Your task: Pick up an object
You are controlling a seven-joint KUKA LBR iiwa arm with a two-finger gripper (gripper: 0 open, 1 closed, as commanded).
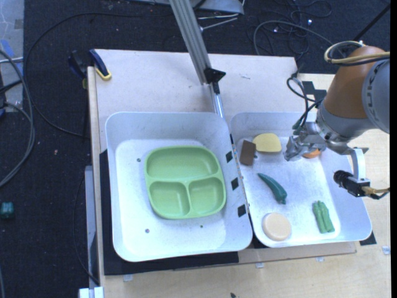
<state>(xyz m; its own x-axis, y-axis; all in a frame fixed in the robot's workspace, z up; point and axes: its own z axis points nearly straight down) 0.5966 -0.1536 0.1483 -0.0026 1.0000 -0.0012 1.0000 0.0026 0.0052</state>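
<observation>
Jaws low in the right bin (347, 225), open or shut hard to tell. Right beside: an orange thing (312, 154). Just left: yellow piece (267, 143), brown block (247, 152). Below: green pepper (273, 187), round cream disc (276, 226), green beans (322, 216).

The green tray (185, 180) looks like smooth plastic with a soft shine. Both white bins (124, 228) look like smooth, hard plastic too, a bit dull. The bench (155, 79) is pale and flat, maybe painted wood. The slanted pole (189, 27) looks like shiny grey metal. The arm (356, 95) has a smooth, glossy shell. The floor (43, 73) is dark and rough, like carpet. The pepper (273, 187) is dark green and a little shiny. The round bun (276, 226) looks smooth and matt.
</observation>
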